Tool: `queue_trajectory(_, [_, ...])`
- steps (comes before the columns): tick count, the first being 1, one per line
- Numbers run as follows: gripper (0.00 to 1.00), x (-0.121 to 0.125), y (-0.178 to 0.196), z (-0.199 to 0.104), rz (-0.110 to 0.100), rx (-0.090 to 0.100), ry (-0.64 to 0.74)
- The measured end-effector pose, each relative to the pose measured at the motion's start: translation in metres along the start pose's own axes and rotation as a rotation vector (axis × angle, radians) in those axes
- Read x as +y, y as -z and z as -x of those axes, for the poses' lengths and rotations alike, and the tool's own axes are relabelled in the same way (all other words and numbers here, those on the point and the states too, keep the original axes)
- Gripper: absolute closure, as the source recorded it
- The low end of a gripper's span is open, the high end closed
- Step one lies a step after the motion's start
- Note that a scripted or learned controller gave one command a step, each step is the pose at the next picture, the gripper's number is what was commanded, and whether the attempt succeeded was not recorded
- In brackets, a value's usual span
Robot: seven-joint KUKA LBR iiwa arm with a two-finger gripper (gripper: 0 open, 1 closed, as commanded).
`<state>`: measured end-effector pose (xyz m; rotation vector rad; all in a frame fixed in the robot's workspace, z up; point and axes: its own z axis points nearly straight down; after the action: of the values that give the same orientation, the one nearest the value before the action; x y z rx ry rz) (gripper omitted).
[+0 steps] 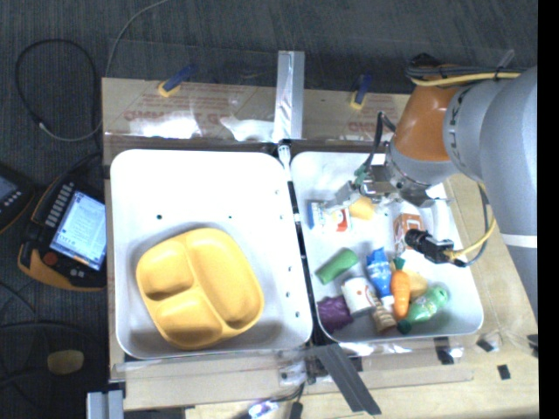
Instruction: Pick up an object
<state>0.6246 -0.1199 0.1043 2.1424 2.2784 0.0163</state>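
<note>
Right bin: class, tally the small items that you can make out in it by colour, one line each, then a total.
Green: 2
Orange: 1
Purple: 1
Blue: 1
Yellow: 1
Total: 6, not counting white or partly hidden pieces, which are hard to tell apart.

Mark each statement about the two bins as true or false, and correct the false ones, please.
1. A yellow divided tray lies in the left bin. True.
2. The carrot lies in the left bin. False: it lies in the right bin, near the front.
3. The arm reaches over the right bin. True.
4. The yellow tray is stacked on the small items. False: it lies apart from them, in the other bin.
5. A green cylinder lies in the right bin. True.
</note>
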Motion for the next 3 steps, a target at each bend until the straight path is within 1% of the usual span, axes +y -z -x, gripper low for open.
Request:
queue_trajectory(1, [1.0,0.002,0.008,-0.002,-0.002,0.005,0.002])
queue_trajectory(2, [1.0,-0.056,0.001,0.004,0.036,-0.02,0.528])
queue_trajectory(3, [1.0,0.022,0.077,-0.028,-0.018,0.008,0.476])
